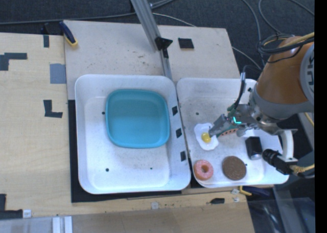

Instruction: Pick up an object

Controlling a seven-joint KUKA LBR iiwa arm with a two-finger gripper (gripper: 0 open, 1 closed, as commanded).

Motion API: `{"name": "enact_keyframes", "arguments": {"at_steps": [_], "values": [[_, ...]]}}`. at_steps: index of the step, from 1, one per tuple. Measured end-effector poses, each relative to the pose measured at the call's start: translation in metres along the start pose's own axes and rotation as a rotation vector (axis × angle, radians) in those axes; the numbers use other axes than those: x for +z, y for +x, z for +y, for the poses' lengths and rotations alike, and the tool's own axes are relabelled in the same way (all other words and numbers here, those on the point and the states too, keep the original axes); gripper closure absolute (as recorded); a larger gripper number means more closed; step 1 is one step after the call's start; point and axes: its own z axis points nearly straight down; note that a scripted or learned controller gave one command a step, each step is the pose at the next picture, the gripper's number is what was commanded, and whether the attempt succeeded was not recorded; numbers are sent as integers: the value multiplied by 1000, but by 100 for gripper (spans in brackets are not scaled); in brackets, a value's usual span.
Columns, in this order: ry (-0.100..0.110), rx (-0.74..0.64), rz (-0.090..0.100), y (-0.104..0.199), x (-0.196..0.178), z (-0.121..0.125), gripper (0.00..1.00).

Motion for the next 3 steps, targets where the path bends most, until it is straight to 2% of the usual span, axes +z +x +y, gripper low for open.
{"name": "enact_keyframes", "arguments": {"at_steps": [1,2,3], "values": [[0,0,0,0,0,0,0],[5,0,0,0,50,9,0],[5,1,0,-10,105,6,0]]}}
